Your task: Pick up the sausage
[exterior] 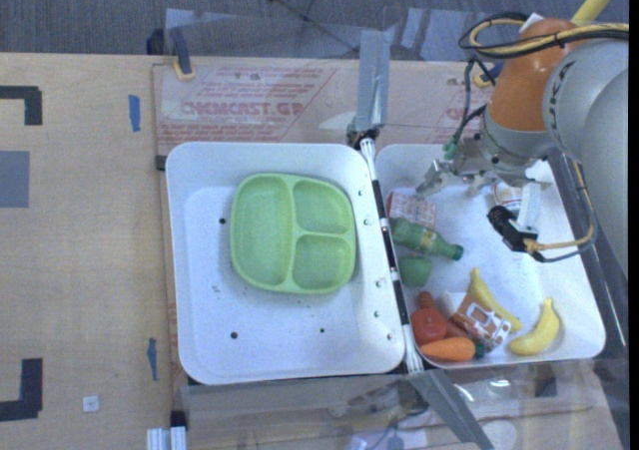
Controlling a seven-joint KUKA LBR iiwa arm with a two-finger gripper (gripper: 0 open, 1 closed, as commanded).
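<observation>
Sausage (426,300) beside tomato (430,324) in right bin (581,283), tool (437,177) well apart

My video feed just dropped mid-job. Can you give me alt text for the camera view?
The grey arm's pincer hangs over the far end of the right bin, above a cluster of toy food: green bottle, tomato, carrot and two bananas. The left bin holds a green divided plate. No sausage can be clearly made out.
</observation>
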